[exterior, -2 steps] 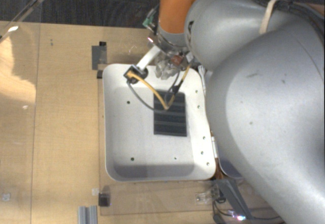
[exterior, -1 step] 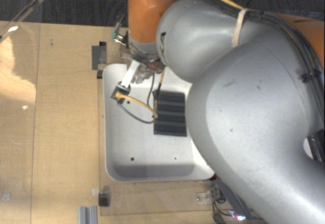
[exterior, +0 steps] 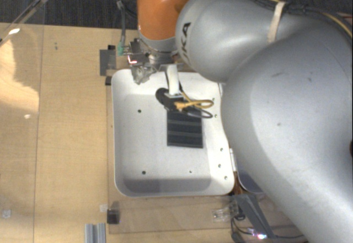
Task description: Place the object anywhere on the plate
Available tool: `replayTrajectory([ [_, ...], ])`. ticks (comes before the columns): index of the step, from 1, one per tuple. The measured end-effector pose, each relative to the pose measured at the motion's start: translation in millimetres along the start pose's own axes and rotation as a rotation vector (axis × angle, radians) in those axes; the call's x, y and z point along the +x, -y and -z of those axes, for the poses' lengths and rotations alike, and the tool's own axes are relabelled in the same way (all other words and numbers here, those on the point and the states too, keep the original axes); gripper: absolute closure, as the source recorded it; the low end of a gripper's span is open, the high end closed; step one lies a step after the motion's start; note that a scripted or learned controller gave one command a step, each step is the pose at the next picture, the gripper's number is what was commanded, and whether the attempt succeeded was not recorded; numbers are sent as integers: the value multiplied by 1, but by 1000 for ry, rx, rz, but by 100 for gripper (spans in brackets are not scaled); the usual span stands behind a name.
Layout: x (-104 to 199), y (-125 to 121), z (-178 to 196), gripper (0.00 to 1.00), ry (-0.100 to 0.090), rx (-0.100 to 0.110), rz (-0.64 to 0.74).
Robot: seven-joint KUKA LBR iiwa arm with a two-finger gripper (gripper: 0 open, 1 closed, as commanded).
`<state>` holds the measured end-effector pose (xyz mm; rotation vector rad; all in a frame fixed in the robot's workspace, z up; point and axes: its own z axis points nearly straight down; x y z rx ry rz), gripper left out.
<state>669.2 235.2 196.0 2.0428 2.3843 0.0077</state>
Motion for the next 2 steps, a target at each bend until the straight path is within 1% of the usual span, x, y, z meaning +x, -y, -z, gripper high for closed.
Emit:
replayTrajectory([
  [1,-10,2,-5,100,0,0,259],
  [2,-10,3,68,100,1,-6,667],
])
